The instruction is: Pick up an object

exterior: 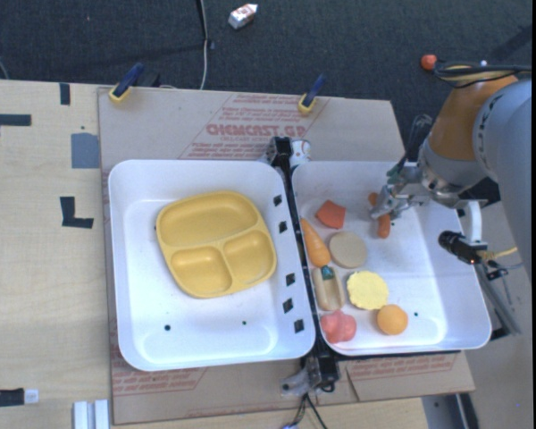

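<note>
Seemingly, a small, light, stiff orange piece (383, 226) was pinched at its upper end by the end effector (389, 206) in the right bin (447, 329).

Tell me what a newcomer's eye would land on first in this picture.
First, the big yellow divided tray, lying alone in the left bin. Next, the cluster of small toy foods in the right bin: an orange ball near the front, a yellow ruffled piece behind it and a carrot along the divider. Finally, the grey and orange arm reaching in from the right, its hand low over that bin's far end.
</note>
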You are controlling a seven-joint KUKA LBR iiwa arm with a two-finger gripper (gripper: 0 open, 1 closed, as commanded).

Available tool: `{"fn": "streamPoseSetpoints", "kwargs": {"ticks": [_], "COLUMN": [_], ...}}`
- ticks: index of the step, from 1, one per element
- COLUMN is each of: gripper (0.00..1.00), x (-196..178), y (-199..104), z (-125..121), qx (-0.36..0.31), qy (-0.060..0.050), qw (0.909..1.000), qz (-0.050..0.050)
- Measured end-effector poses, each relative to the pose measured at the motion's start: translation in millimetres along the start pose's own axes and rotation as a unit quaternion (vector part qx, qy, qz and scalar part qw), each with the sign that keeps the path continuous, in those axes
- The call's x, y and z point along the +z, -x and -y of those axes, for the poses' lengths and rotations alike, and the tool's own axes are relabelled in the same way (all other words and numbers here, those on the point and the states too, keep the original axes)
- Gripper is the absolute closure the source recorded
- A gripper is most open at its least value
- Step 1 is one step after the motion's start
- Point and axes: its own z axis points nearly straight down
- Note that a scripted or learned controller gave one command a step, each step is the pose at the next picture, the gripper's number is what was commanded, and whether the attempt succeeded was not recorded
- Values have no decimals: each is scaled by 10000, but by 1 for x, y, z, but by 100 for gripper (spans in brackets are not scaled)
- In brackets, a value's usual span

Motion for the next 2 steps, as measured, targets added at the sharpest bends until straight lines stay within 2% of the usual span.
{"fn": "streamPoseSetpoints", "kwargs": {"ticks": [1, 2], "gripper": [100, 100], "x": [2, -93], "y": [-80, -146], "z": [-28, 16], "qx": [-22, -16], "qy": [-90, -7], "qw": [10000, 10000], "qz": [-14, -14]}}
